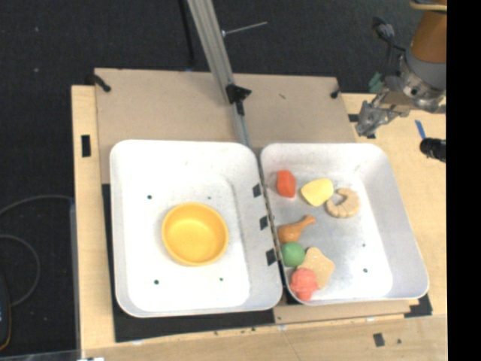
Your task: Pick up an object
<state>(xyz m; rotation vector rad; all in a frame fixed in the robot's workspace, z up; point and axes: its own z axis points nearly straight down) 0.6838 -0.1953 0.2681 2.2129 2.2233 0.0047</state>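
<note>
gripper (pixel 370 121) beyond smooth white bin (pixel 376 277)

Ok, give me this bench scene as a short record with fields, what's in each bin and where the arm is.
left bin: yellow bowl
right bin: orange-red piece, yellow piece, tan ring, brown drumstick, green ball, tan piece, pink ball
arm: at the upper right, beyond the right bin's far corner
pincer: above the bench, outside the bins, nothing seen in it
</note>
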